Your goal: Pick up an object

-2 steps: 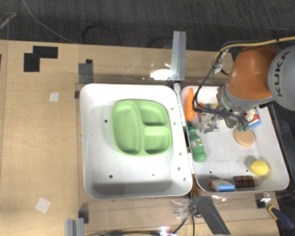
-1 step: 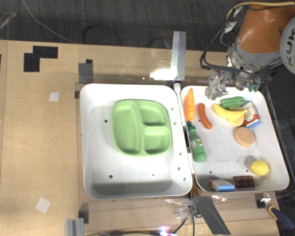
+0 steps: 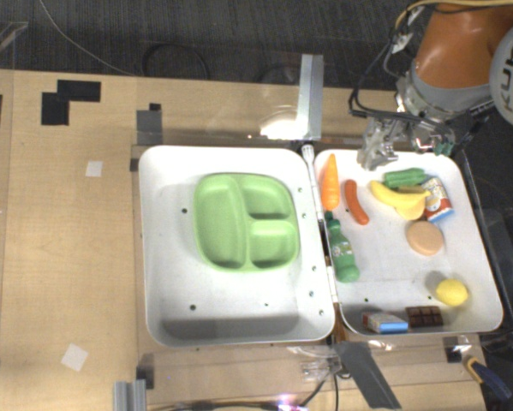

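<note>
One white letter, seemingly "K", marks the arm (image 3: 496, 50) casing.

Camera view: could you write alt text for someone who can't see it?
A robot arm's end effector hovers at the far edge of the right bin, which holds toy food including a banana, carrot and lemon. The left bin holds a green divided tray.

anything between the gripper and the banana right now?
Nothing visible. The gripper hangs over the back edge of the right bin, and the banana lies just in front of it with bare bin floor between them. A green item and a small can crowd the banana's far side, not the approach side.
</note>
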